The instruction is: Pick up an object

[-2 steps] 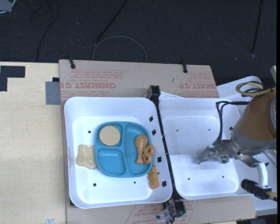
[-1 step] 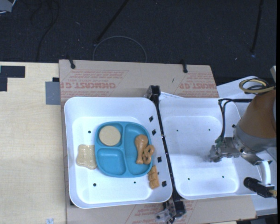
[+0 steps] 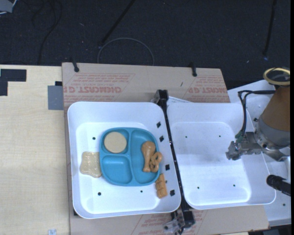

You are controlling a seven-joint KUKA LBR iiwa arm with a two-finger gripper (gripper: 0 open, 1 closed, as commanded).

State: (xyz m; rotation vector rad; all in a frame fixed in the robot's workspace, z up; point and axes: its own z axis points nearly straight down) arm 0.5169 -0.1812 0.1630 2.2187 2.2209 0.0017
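Objects for picking all lie in the left bin (image 3: 83,116), well apart from me. Nearest the front rim there is a small tan pastry piece (image 3: 161,186), lying on the bin floor just beside the blue divided tray (image 3: 118,173) and close to the black divider (image 3: 171,155) that runs between the two bins. On the tray's left side a pale toast-like slab (image 3: 90,164) lies on the white floor, touching the tray's edge. The tray has three compartments: a round tan biscuit (image 3: 114,142) sits in the upper-left one, a twisted brown pretzel shape (image 3: 151,156) fills the right one, and the lower-left one holds nothing I can see.

My claw (image 3: 233,151) hangs over the right edge of the right bin (image 3: 210,199), above its rim and inner wall; it is too small and blurred for me to tell its state, and nothing shows in it. Between me and the objects lie the right bin's bare white floor and the divider. Both bins rest on a cardboard sheet (image 3: 137,84) on the pale wood counter (image 3: 24,155), with dark carpet (image 3: 137,23) and loose cables beyond.
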